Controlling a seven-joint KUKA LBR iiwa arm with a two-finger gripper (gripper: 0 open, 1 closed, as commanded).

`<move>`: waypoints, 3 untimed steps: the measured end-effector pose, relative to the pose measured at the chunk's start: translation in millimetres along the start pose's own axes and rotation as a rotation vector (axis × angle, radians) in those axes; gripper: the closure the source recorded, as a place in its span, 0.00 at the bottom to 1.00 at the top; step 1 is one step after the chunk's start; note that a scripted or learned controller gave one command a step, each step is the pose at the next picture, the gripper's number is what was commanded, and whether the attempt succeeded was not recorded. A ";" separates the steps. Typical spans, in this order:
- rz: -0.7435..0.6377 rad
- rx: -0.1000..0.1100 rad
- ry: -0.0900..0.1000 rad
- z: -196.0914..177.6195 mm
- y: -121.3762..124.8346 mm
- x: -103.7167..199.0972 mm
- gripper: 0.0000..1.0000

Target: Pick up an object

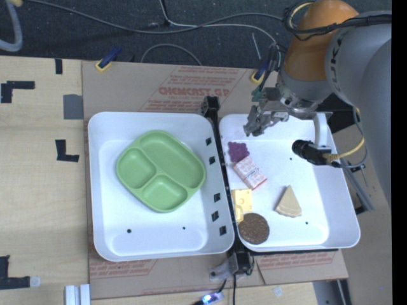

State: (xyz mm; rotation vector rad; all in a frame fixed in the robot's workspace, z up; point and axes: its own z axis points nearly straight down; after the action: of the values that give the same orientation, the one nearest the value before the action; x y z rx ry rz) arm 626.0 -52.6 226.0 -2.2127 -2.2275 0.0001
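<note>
Your end effector (pixel 254 127) hovers over the right bin's (pixel 331 189) far-left corner, just above the purple grapes (pixel 237 150); you cannot tell its state. Nearer lie a pink packet (pixel 249 173), cheese slice (pixel 241 203), brown cookie (pixel 254 228) and tan wedge (pixel 289 203). The left bin (pixel 105 170) holds a green tray (pixel 160 169).

Grey arm (pixel 356 56) reaches in from right, wrist bent down, nothing gripped.
</note>
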 end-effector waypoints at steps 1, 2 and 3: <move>0.001 -0.001 0.000 -2.9 7.5 45.1 1.00; 0.000 0.000 0.000 -5.9 13.8 90.7 1.00; 0.000 0.000 0.000 -12.6 12.5 144.8 1.00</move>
State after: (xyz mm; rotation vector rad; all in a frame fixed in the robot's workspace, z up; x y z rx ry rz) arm 637.5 92.3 238.7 -2.2125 -2.2276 -0.0005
